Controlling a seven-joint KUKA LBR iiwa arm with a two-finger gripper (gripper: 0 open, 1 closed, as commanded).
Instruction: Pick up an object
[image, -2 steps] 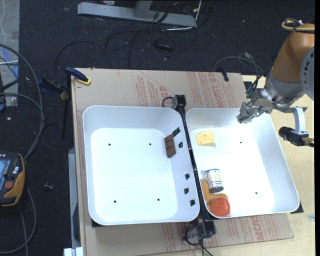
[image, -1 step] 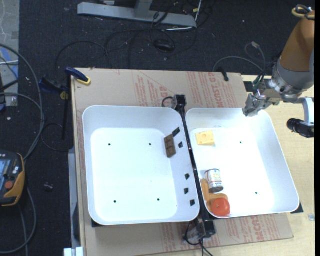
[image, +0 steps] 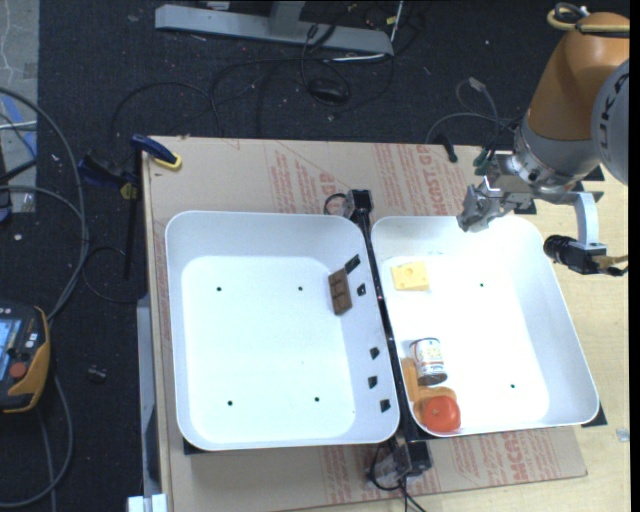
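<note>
My gripper (image: 476, 218) hangs over the far edge of the right bin (image: 560, 330), above its back rim, with nothing seen between its fingers. In that bin lie a yellow cheese wedge (image: 410, 277) near the back left, a small can (image: 429, 361) with a white label lower down, and a red tomato (image: 439, 412) at the front left corner beside an orange piece (image: 411, 379). A brown chocolate bar (image: 341, 292) rests against the right wall of the left bin (image: 200, 300).
A black divider strip (image: 378, 310) with clips runs between the two bins. Both bins sit on a cardboard sheet (image: 260, 175). Cables and a yellow-blue clamp (image: 156, 152) lie beyond the far left corner.
</note>
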